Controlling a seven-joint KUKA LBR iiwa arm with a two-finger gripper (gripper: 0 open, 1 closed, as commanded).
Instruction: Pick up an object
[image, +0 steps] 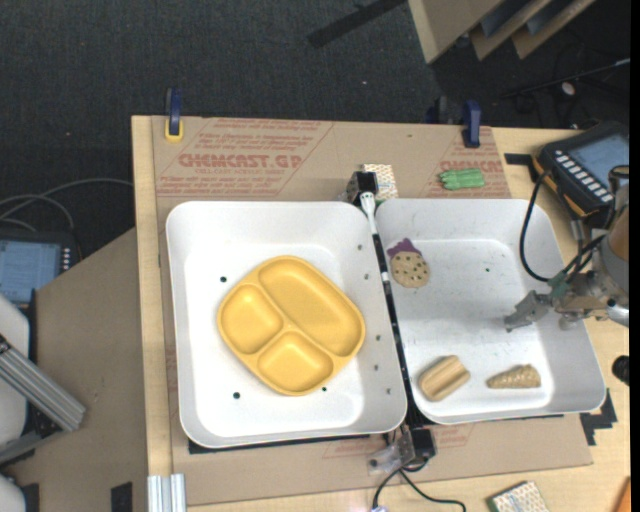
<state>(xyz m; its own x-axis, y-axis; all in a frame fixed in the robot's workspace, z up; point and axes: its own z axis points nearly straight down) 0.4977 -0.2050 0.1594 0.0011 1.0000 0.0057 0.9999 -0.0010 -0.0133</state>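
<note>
In the right bin (470, 222) lie a round chocolate-chip cookie (409, 268) with a small purple piece (402, 246) just above it, a tan bread roll (443, 377) near the front, and a tan wedge-shaped piece (514, 377) to the roll's right. My gripper (523, 314) reaches in from the right, low over the bin's right half. It sits above and slightly right of the wedge, apart from it. Nothing shows in its grasp.
The left bin (190, 300) holds a yellow divided plate (290, 324). A green object (461, 179) lies on the bench behind the right bin. A black cable (524, 240) loops over the right bin's far right side, near a handheld controller (585, 170).
</note>
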